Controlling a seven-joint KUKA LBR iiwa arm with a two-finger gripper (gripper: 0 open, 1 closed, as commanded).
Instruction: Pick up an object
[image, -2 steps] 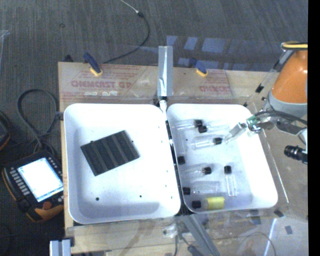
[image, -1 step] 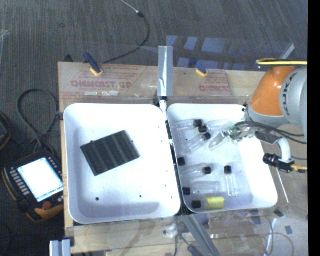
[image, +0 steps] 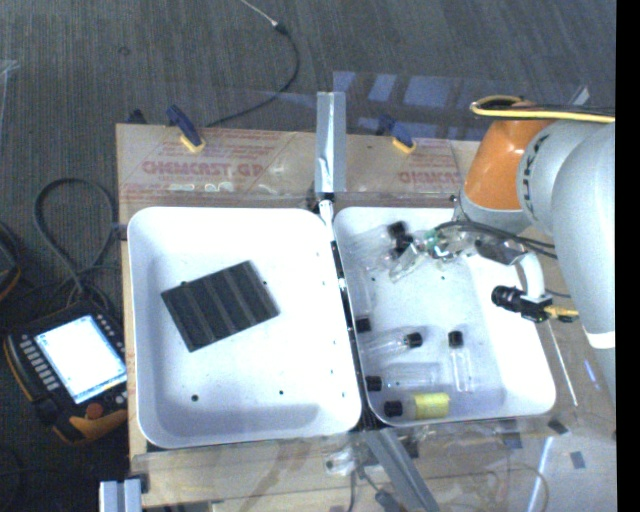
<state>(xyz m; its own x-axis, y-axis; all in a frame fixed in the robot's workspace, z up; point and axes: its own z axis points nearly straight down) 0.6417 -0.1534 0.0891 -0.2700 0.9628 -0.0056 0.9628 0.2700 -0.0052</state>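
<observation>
Nearest the camera, at the front of the right bin (image: 530, 395), a small yellow cylinder (image: 432, 404) lies on its side close to the front wall, with a dark cap (image: 394, 408) just to its left. Just behind them several clear vials lie on the white floor: one clear vial with a dark cap (image: 459, 362) points toward the back, another small vial (image: 400, 343) lies crosswise left of it, and a small dark piece (image: 373, 383) sits near the bin's left wall.

In the left bin (image: 150, 300), a dark ribbed rectangular panel (image: 220, 304) lies flat and turned at a slant, left of centre and well apart from the walls. Outside the bins, at the view's left edge, a handheld pendant (image: 72, 360) with a bright screen rests on the floor, with black cables looping behind it.

Farther back in the right bin, a loose cluster of clear vials with dark caps (image: 405, 250) lies near the rear wall. The claw (image: 447, 243) reaches in from the right just beside this cluster, low over the bin's rear part; whether it is wide or narrow cannot be told, and nothing is seen held in it. Behind it the arm's orange band (image: 495, 165) and grey body (image: 590, 220) rise at the right. At the far edge, blue clamps (image: 182, 122) grip the bench (image: 225, 170).
</observation>
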